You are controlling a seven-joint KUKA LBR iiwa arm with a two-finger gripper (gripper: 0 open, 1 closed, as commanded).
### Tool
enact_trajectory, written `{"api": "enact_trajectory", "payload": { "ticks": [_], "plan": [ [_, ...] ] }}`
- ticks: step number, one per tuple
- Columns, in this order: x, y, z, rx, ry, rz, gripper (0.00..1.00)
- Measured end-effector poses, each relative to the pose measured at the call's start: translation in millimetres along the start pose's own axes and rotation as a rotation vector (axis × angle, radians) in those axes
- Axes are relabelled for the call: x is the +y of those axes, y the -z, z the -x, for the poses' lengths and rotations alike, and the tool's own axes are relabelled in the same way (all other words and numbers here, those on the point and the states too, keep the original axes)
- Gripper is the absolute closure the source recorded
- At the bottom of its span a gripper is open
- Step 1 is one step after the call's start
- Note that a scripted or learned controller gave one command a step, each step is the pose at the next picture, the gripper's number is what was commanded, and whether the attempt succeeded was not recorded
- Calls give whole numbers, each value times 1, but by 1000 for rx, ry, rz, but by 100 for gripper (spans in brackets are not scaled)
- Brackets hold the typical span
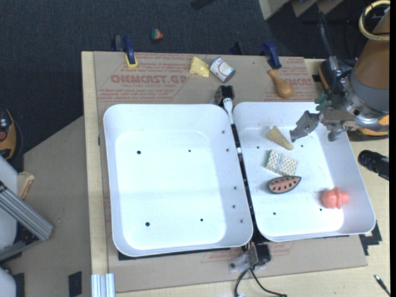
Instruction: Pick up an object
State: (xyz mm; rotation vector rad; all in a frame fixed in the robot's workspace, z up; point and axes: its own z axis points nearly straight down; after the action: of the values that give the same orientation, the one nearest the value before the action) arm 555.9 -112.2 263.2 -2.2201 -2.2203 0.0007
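The right bin (346, 166) holds several small objects. A yellow wedge (279, 137) lies near its back. Below it is a checkered white and green packet (281, 162), then a dark red oval with spots (284, 184). A pink lump (334, 197) sits towards the front right corner. My gripper (318, 130) hangs over the back of this bin, just right of the yellow wedge. It is open, its left finger (302, 126) is close to the wedge, and nothing is between the fingers.
The left bin (117, 166) sits beside the right one, and a black divider (237, 153) runs between them. Behind the bins on the board lie a yellow piece (199, 67), a small white box (222, 70) and a brown wooden item (280, 83). Blue clamps (129, 49) grip the board's back edge.
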Motion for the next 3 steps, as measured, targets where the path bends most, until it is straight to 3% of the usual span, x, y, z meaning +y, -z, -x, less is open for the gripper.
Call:
{"api": "enact_trajectory", "payload": {
  "ticks": [1,2,3],
  "plan": [
    [15,-84,-65,3,6,-8,0],
    [17,-68,-60,-1,0,4,100],
    [28,29,-125,1,9,14,100]
  ]
}}
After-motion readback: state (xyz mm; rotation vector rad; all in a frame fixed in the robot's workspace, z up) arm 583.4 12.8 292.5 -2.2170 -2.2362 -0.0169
